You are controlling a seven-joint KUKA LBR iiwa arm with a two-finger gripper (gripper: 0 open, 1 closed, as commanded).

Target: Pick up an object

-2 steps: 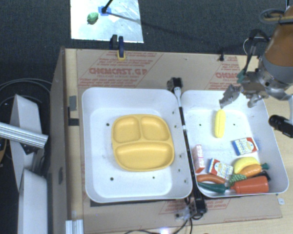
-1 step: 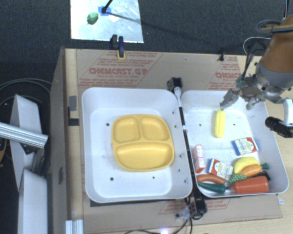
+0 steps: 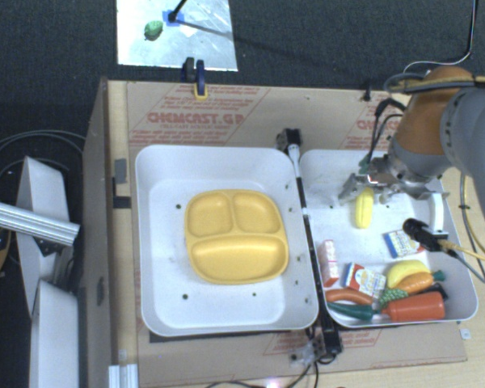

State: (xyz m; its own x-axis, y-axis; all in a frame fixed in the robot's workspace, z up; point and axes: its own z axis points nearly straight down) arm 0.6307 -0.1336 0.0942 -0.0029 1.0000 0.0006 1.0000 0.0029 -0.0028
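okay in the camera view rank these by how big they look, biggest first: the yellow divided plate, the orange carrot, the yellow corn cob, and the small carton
1. yellow divided plate
2. orange carrot
3. yellow corn cob and small carton: these two look alike in size, so I won't rank them.

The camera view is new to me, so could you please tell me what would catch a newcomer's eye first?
The yellow divided plate in the middle of the left bin stands out first. Next comes the grey and orange arm reaching into the right bin, with a small yellow toy just below its gripper. A heap of colourful toy food fills that bin's near corner.
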